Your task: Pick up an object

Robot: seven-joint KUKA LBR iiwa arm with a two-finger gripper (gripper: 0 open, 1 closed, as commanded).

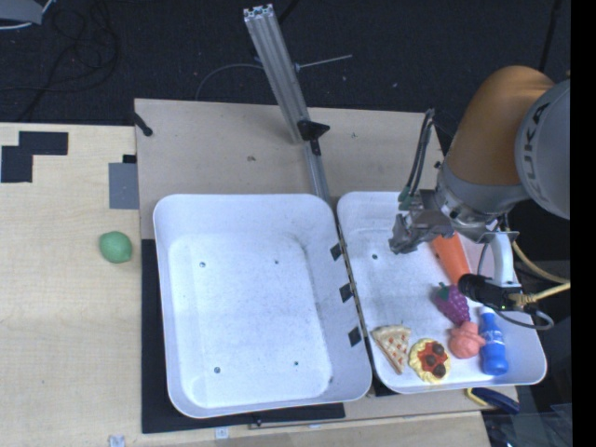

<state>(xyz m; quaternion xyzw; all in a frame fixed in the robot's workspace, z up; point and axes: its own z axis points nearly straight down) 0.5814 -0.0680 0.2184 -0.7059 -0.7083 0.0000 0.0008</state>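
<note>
Wooden bench [65,277], two white bins [242,305]; tool [407,236] over right bin, grip state unclear.

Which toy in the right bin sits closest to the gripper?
The orange carrot, lying just right of the gripper; the grapes, pizza slice and blue bottle lie farther toward the bin's near edge.

I see the bench [65,277], light wood, carrying two white bins. Left bin [244,301] sits on a black mat [149,380]; right bin [382,250] touches its right side. A green ball [116,247] lies left of the left bin, apart from it.
</note>
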